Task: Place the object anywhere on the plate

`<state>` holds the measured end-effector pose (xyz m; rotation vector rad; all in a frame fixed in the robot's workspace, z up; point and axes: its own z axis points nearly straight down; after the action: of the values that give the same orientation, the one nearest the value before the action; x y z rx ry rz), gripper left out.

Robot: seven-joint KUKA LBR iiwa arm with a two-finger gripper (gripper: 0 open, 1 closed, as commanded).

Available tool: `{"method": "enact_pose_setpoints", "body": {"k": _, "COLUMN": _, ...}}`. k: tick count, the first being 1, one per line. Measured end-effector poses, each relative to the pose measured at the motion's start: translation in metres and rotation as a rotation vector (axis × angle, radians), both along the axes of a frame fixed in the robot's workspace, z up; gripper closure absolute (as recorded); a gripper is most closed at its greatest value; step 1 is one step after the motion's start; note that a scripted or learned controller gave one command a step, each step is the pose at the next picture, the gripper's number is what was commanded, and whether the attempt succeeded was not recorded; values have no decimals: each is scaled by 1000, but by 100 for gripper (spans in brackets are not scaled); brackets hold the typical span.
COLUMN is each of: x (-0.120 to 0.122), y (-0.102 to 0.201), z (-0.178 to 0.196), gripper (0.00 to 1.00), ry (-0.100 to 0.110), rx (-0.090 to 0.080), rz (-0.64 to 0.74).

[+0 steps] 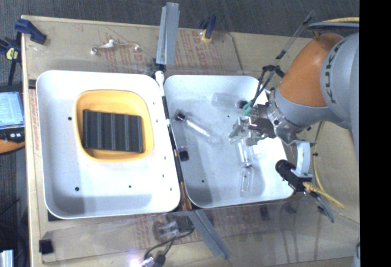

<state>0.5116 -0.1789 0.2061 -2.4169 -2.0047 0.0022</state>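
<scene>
Nearest edge of the tabletop [110, 241]: bare wood w/ printed lettering, and a tangle of wire and clips [164, 232] just below the plate-side bin's corner.

Left bin [52, 137]: shallow, white, smooth plastic, rounded corners. The plate [82, 104] sits in it, yellow, rounded-square, glossy rim. On the plate lies a dark ridged block [113, 131], rectangular, four ribs. Its long axis runs left-right and the ribs run front-to-back.

Right bin [201, 189], same shape, touches the plate's bin along the centre seam. Well right of the plate and toward the near wall is a clear tube [246, 181], standing roughly front-to-back. A small black piece [183, 154] lies by the seam, just right of the plate's bin. Further back is a clear stick [194, 126] w/ a black tip. It lies flat on a diagonal, black end pointing back-left toward the plate and clear end toward the arm. It's apart from the jaws.

The arm [317, 85], grey w/ an orange band, reaches in far right of the plate, its metal wrist over the right bin's far half. Jaws sit amid clear plastic bits; open or closed, can't tell.

Beyond the plate: a grey metal bar [167, 33] upright at the seam, and blue clamps [29, 30] at the back-left corner.
</scene>
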Motion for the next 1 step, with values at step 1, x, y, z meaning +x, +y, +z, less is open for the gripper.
{"method": "enact_pose_setpoints", "body": {"k": 1, "x": 54, "y": 89, "z": 66, "gripper": 100, "ry": 2, "rx": 1, "rz": 21}}
